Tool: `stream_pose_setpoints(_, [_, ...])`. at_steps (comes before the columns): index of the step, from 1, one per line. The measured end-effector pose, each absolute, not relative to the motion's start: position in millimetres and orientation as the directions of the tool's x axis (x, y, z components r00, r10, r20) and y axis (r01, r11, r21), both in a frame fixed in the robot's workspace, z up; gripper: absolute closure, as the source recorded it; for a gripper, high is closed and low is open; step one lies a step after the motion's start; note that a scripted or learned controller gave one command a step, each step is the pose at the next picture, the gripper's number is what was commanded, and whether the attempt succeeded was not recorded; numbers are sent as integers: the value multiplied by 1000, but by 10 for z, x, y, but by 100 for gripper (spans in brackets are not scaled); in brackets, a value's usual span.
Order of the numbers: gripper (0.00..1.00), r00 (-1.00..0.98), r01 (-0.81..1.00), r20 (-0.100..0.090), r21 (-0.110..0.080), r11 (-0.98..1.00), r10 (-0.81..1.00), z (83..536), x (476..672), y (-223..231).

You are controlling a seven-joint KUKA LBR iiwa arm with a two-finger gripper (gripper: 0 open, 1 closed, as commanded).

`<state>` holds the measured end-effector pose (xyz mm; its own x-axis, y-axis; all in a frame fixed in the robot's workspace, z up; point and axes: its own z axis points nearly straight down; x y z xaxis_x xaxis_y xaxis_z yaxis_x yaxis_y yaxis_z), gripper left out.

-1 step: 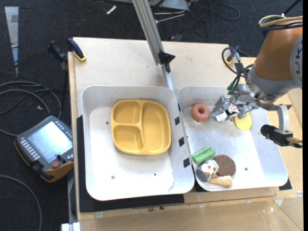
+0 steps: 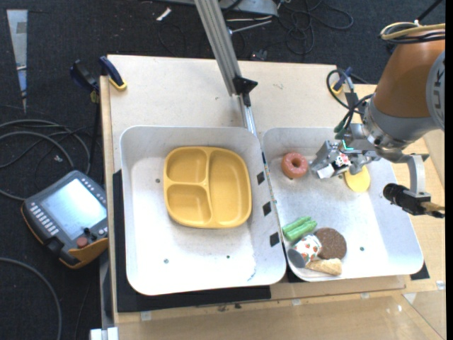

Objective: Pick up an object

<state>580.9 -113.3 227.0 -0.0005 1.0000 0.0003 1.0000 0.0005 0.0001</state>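
Note:
My gripper [image 2: 327, 166] hangs over the back of the right bin [image 2: 396, 239], reaching in from the right. A pink frosted donut [image 2: 294, 165] lies just left of it. A yellow disc [image 2: 358, 180] lies partly under the gripper on its right side. At the bin's front left corner sit a green pea pod [image 2: 299, 227], a brown cookie [image 2: 330, 241], a small white patterned piece [image 2: 308, 248] and a tan wedge [image 2: 325, 265]. I see nothing between the fingers.
The left bin [image 2: 141, 261] holds a yellow divided plate [image 2: 208, 187]. A slanted metal pole [image 2: 221, 37] runs from the top down to the seam between the bins. A teach pendant [image 2: 67, 217] lies on the floor at left.

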Motion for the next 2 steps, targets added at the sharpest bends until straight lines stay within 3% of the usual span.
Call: stream_pose_setpoints(2, [0, 0, 1000, 0, -5, 0, 1000, 1402, 5771, -1161])
